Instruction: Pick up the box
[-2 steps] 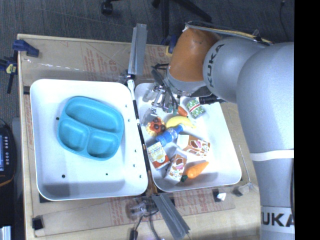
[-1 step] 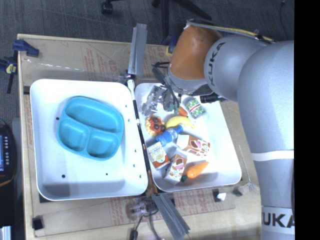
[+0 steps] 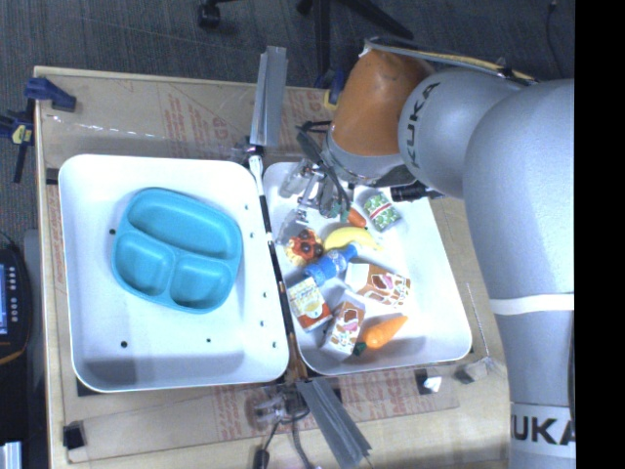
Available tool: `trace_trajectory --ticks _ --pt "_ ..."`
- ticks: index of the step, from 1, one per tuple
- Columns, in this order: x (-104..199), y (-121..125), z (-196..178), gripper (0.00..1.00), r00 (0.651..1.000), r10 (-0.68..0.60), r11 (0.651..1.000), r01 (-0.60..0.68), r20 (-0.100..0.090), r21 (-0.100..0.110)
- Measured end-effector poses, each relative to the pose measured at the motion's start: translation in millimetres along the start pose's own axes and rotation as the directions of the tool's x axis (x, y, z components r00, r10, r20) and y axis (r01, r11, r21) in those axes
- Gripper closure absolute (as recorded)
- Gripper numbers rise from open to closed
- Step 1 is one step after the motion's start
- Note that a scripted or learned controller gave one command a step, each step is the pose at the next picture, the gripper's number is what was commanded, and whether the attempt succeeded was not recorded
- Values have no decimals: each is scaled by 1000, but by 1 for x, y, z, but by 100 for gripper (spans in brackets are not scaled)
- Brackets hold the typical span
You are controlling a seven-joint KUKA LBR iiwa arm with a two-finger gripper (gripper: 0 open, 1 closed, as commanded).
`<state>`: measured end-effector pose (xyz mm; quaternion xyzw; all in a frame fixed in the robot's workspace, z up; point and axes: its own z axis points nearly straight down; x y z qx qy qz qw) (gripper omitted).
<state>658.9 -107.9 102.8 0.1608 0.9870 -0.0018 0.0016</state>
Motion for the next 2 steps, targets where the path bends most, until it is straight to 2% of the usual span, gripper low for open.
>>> trace_trajectory --ticks 1,2 --pt "21 0 8 0 971 -240 971 240 6 1" --pt "22 1 0 100 970 -242 970 242 2 -1"
